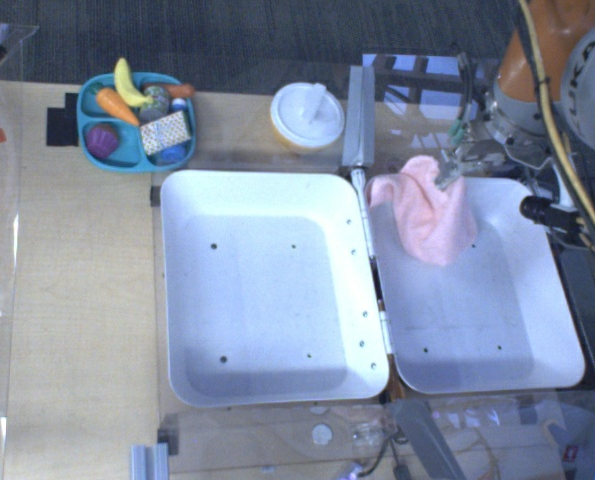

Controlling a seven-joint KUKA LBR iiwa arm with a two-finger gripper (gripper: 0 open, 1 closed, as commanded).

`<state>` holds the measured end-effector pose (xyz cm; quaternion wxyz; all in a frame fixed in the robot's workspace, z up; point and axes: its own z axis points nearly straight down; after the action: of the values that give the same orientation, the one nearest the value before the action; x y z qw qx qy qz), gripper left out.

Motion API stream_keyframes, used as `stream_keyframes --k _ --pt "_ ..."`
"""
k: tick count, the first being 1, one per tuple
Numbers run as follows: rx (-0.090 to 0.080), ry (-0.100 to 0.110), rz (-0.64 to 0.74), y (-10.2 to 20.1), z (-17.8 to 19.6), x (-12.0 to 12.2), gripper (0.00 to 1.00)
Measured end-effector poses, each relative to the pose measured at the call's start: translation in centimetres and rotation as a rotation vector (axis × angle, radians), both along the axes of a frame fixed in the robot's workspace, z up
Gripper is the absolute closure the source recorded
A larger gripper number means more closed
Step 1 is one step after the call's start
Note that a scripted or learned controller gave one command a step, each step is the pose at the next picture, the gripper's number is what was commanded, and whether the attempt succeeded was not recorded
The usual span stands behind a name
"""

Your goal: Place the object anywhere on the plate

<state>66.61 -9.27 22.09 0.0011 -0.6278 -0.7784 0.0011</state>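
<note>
A pink cloth [429, 218] hangs bunched over the upper left part of the right bin [487, 318], one corner reaching the bin's left rim. My gripper [447, 175] comes in from the right and pinches the cloth's top right edge, fingers shut on the fabric. The blue divided plate [83, 126] sits on the bench at the far left, beyond the left bin. It carries toy food: a banana [127, 85], a carrot [115, 104], a purple piece [102, 140] and a few others.
The left bin [267, 288] lies between the cloth and the plate. A white and yellow lidded bowl [307, 115] stands on the bench behind the bins. A metal divider [355, 118] rises between the bins at the back. Black cables [552, 218] trail beside the arm.
</note>
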Motion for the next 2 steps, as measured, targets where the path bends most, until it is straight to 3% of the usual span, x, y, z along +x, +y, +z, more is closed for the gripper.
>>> stream_keyframes --k 2 --pt "0.004 0.000 0.809 9.0 -1.1 -3.6 1.00"
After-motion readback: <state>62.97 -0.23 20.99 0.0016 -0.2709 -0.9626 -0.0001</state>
